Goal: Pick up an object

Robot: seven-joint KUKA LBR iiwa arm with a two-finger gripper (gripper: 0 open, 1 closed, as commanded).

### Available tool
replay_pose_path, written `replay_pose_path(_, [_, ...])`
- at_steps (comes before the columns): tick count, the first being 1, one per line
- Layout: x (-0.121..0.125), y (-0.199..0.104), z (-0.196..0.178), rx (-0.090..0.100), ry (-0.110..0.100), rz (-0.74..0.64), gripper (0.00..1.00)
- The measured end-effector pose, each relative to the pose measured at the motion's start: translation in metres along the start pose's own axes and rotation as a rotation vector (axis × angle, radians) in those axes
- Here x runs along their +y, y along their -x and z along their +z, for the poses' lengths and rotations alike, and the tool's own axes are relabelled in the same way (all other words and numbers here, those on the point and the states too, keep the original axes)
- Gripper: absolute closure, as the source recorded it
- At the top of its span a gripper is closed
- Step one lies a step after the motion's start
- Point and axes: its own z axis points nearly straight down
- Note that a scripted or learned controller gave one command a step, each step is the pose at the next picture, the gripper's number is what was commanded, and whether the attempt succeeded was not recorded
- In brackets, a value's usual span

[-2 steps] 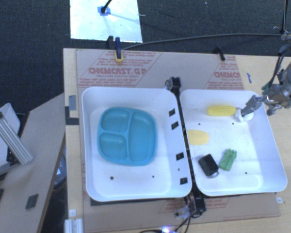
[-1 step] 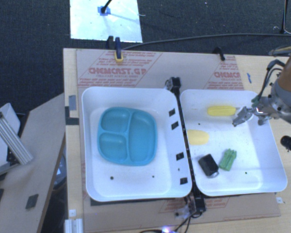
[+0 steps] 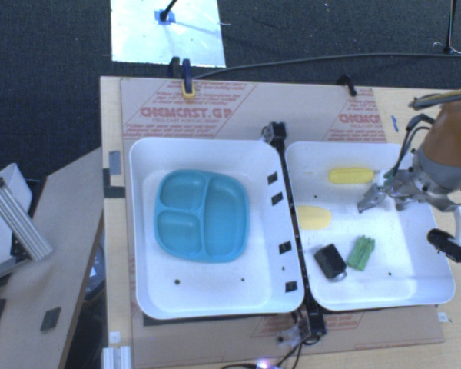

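The right bin (image 3: pixel 434 283) holds several small objects. A long yellow piece (image 3: pixel 351 176) lies near its back wall, and a rounder yellow piece (image 3: pixel 313 217) lies by its left wall. A black block (image 3: pixel 330 260) and a ribbed green block (image 3: pixel 361 253) sit side by side toward the front. My gripper (image 3: pixel 373 195) hangs low over the middle of this bin, just right of the long yellow piece and above the green block. Nothing shows held in it.
The left bin (image 3: pixel 150 283) carries a blue divided plate (image 3: pixel 202 214). A black hinge strip with clips (image 3: pixel 286 221) runs between the bins. The arm (image 3: pixel 455 141) enters from the right, with a black part (image 3: pixel 449 244) over the right bin's right rim.
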Motion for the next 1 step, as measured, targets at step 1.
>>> replay_pose_path(1, [0.0006,-0.0004,0.0260,0.000,0.002,0.000,0.00])
